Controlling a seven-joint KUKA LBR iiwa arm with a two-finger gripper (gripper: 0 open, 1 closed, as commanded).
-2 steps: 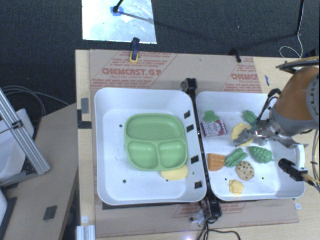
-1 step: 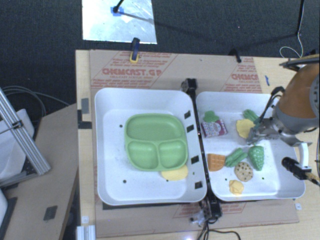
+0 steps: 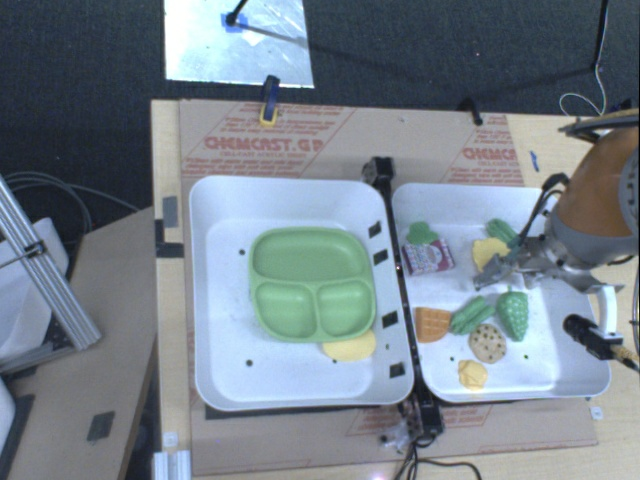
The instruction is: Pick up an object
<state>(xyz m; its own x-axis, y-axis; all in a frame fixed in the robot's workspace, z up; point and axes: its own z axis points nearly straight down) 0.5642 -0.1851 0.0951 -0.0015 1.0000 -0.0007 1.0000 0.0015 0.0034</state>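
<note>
Gripper [image 3: 497, 271] hovering low in the right bin [image 3: 575, 368], finger state impossible to tell.
Reaching among toy foods (green pieces, cookie [image 3: 488, 342]); green divided tray [image 3: 310, 283] lying in left bin [image 3: 215, 368].

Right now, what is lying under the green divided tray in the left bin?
A yellow piece pokes out from beneath the near edge of the green divided tray, resting on the floor of the left bin. How far it extends underneath, and whether anything else lies below, is covered.
</note>
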